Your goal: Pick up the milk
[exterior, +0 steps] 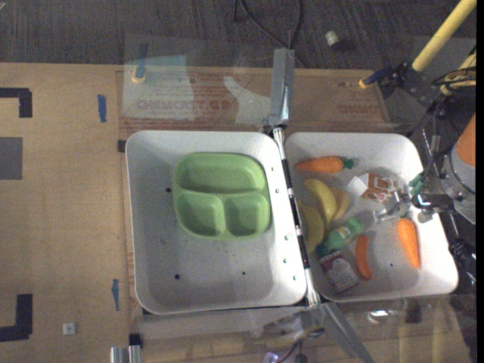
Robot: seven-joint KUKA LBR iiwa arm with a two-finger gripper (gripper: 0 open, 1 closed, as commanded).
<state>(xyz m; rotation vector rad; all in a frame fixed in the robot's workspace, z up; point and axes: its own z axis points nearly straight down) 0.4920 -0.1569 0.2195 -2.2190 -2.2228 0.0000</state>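
Note:
The milk is a small white carton with orange-red print, lying in the right bin toward its far right part. My gripper hangs low over that bin, just to the right of the carton and a little nearer the camera, close to its edge. Whether it touches the carton is unclear. The grey arm with its orange band comes in from the right edge.
The right bin also holds a carrot at the back, bananas, a green bottle, a maroon carton and two more carrots. A green divided plate sits in the left bin.

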